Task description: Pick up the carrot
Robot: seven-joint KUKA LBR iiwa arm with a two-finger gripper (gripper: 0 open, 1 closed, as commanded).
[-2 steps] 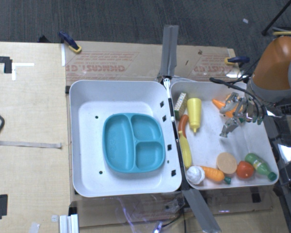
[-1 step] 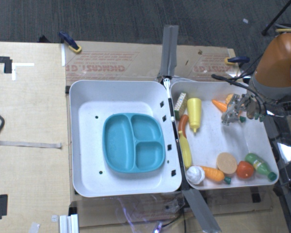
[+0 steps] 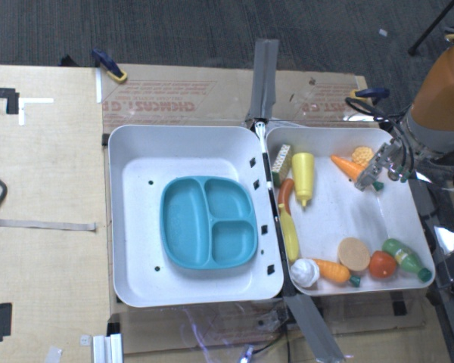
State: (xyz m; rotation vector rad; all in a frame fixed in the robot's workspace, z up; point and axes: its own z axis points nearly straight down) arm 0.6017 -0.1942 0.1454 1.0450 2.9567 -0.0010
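From my seat the left white plastic bin (image 3: pixel 129 203) holds a turquoise three-compartment plastic plate (image 3: pixel 209 222), lying flat near its middle. Crossing the divider into the right white plastic bin (image 3: pixel 340 203), I see a yellow mustard-style squeeze bottle (image 3: pixel 303 175) near the left wall, with a red chilli-like piece (image 3: pixel 285 193) and a yellow banana-like piece (image 3: pixel 289 234) just beside it. Along the front wall lie a white garlic-like bulb (image 3: pixel 303 272), an orange toy carrot with a green stub (image 3: pixel 335 271) touching that bulb, a tan round disc (image 3: pixel 353 253), a red tomato-like ball (image 3: pixel 383 264) and a green bottle-shaped toy (image 3: pixel 407 257). There is a second orange carrot-shaped wedge (image 3: pixel 346 166) near the back right corner, beside a small orange textured ball (image 3: pixel 362 156).

The grey two-finger gripper (image 3: pixel 372 174) sits right at that wedge's thick end, low in the bin. I can't tell whether its fingers are parted or closed, nor whether they touch the wedge. I judge the approach is done; the grasp and lift are not yet shown.
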